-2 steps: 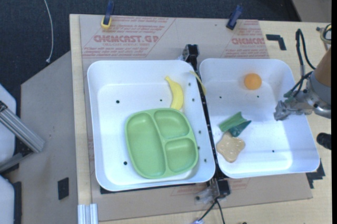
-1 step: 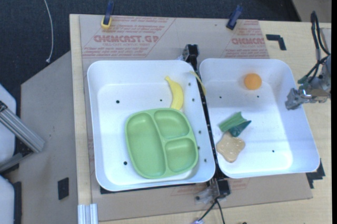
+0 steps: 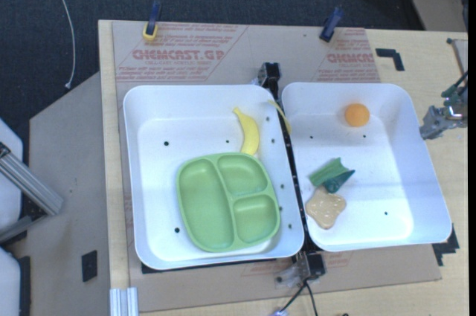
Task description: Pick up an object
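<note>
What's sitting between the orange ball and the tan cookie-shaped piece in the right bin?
In the camera view, a green folded piece lies between the orange ball and the tan piece, just above and touching the tan one. Bare white bin floor separates it from the ball.

Tray [image 3: 223, 207] and banana [image 3: 248, 131] in left bin [image 3: 149, 121]; ball [image 3: 357, 114] and two items in right bin [image 3: 405, 181].

At the view's right edge a small part of the gripper [image 3: 446, 114] shows: grey metal, pale and dull, built of short angular pieces (too small and blurred to make out screws or markings), with thin struts above it.
</note>
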Motion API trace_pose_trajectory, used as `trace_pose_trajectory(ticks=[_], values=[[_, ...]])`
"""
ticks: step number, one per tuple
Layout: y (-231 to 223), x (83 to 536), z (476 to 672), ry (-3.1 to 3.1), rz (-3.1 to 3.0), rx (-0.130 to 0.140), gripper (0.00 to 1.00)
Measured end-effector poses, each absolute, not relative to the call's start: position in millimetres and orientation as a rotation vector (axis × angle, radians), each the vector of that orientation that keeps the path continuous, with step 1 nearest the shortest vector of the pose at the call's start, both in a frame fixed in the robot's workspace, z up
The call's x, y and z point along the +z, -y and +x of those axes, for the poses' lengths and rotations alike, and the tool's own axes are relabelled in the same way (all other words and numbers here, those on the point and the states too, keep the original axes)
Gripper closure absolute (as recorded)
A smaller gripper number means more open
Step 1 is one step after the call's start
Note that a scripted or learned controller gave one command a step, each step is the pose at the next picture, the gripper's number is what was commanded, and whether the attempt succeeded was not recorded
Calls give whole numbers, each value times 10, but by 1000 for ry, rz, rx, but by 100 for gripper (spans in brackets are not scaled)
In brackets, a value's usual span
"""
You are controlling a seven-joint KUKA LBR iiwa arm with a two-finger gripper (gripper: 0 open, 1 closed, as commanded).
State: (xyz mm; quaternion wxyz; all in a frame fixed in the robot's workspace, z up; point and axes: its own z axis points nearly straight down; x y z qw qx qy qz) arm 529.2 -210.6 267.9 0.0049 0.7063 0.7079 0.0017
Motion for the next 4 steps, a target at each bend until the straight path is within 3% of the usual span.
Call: trace_pose_trajectory(ticks=[1, 2, 4], values=[[2109, 2902, 5302, -2219, 2215, 3, 100], [1597, 2902, 5337, -2230, 2216, 2, 100], [579, 2632, 5165, -2230, 2219, -1, 100]])
